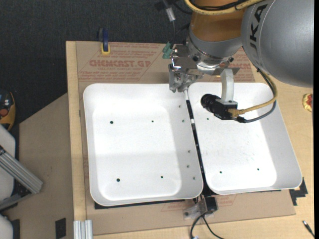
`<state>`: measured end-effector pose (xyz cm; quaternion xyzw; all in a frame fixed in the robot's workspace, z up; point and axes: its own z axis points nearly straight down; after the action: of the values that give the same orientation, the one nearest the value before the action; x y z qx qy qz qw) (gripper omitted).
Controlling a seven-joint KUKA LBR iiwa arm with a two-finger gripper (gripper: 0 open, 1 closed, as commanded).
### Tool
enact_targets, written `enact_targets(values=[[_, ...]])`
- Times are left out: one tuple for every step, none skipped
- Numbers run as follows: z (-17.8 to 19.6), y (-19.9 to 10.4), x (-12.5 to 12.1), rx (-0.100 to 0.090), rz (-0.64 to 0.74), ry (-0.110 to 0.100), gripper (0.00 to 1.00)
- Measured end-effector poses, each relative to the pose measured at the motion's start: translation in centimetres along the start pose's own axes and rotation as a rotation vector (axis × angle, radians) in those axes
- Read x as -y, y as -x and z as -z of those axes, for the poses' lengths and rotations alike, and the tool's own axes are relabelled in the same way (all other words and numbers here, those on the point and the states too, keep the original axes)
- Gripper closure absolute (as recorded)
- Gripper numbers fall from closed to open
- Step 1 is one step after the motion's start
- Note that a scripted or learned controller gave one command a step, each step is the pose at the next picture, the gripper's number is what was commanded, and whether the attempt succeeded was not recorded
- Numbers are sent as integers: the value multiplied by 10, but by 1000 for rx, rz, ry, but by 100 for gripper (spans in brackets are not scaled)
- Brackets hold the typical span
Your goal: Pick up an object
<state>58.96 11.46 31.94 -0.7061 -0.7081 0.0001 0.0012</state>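
Both jaws of the gripper (177, 83) hang over the bins' far edge; I cannot tell their spread

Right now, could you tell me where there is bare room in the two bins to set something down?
The left bin offers open white floor from its far rim to its near rim. The right bin has bare floor across its near half. Its far end is crowded: the gripper hangs over the divide between the bins, and the arm's black fitting sits beside it.

Dark carpet floor (60, 14) — brown board (124, 63) beneath, evenly lit.
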Motion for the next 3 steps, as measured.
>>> enact_targets(values=[[-79, -47, 4, 2, 1, -6, 100], [-114, -114, -43, -1, 3, 3, 100], [8, -61, -74, 0, -8, 17, 100]])
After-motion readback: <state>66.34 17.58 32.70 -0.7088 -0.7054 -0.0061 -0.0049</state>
